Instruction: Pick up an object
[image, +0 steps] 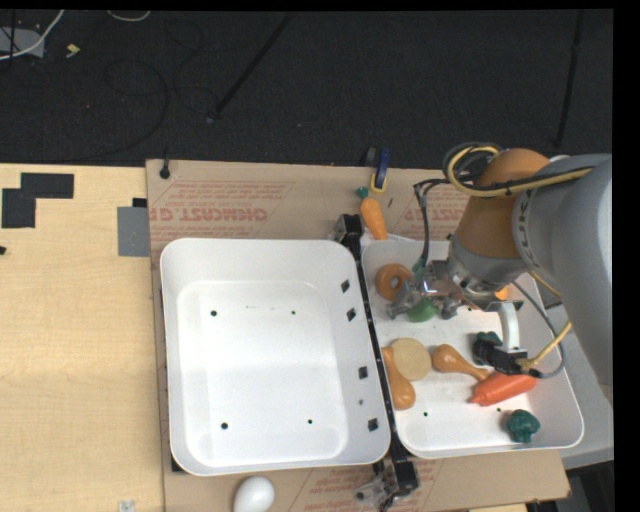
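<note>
Your end effector (424, 296) is down inside the right-hand shallow white bin (455, 425), in its upper-left part. From this slanted overhead view you cannot tell whether it is open or closed. Directly beneath it sits a small green rounded object (422, 313), partly hidden by the metal. Judging by that position, this is the thing being tried for, but nothing shows it gripped or lifted.

Just left of the end effector, touching it or very nearly so, lies an orange ring-shaped toy (391, 280). It is close enough that a closing or rising move could nudge it, or catch it in place of the green piece, so watch that side.

Lower in the same bin, a pale beige round disc (409, 357) overlaps a tan-orange elongated piece (399, 388) lying along the bin's left wall. A tan pear-shaped piece (456, 360) lies just right of the disc. Toward the lower right are an orange-red carrot-shaped toy (503, 388) and, near the corner, a dark green knobbly lump (521, 426). These look like loose stock for picking, scattered rather than arranged, and they lie clear of the present reach.

Outside the bin, a small orange carrot-like piece (373, 218) rests on the brown cardboard sheet (250, 200) by the bin's upper-left corner, apparently not part of the pile. The left-hand shallow white bin (260, 370) fills the middle of the frame. Below it, at the bottom edge, sits a white egg-shaped object (254, 493). The pale wooden worktop (70, 350) stretches off to the left.
</note>
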